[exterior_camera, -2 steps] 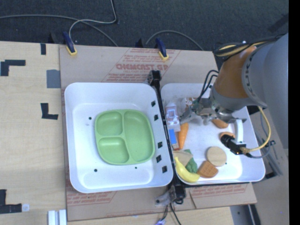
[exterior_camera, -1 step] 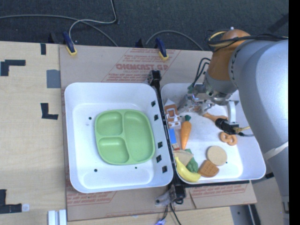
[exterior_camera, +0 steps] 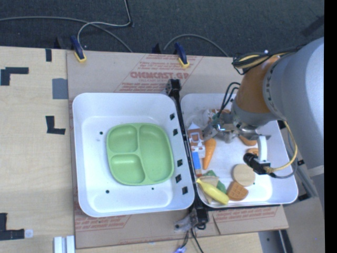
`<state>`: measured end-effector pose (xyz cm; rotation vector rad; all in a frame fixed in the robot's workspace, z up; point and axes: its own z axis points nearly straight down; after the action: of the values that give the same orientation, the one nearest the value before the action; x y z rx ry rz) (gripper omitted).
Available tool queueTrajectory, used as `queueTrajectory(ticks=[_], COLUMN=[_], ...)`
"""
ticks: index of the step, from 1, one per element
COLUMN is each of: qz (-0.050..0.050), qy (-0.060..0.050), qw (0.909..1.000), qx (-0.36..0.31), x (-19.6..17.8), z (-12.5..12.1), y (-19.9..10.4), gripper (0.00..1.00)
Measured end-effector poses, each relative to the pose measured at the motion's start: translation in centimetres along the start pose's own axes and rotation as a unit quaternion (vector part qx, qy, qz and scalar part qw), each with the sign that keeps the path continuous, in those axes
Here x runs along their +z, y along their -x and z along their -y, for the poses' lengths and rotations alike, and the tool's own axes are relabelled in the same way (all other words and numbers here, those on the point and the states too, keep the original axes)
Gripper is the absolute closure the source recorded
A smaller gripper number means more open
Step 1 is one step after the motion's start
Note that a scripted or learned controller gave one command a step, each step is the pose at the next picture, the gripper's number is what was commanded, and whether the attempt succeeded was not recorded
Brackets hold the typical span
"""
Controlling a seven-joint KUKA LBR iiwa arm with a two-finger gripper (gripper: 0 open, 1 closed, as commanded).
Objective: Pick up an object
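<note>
The gripper is down low in the right bin, near the top of the carrot, most likely lined up to grab one of the toy foods there; whether it is gripping anything I cannot tell, since the wrist hides it. Around the carrot that bin also holds a small carton, a banana, a green piece, a round biscuit and a waffle, crowded toward the bin's inner and near sides. The left bin holds just a green tray with three compartments, both bins resting on the surface.
</note>
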<state>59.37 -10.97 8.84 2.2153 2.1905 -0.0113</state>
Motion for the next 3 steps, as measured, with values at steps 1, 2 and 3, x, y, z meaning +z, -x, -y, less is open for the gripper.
queueTrajectory(ticks=[1, 2, 3], qz=[-0.011, -0.006, -0.005], qy=[-0.026, -0.029, -0.031], qw=[0.9996, 0.9996, 0.9995], qx=[-0.002, 0.001, 0.0], x=[0.47, 0.48, -0.4], z=[-6.27, -6.52, -6.47], y=[1.03, 0.7, 0.67], gripper=[0.0, 0.0, 1.0])
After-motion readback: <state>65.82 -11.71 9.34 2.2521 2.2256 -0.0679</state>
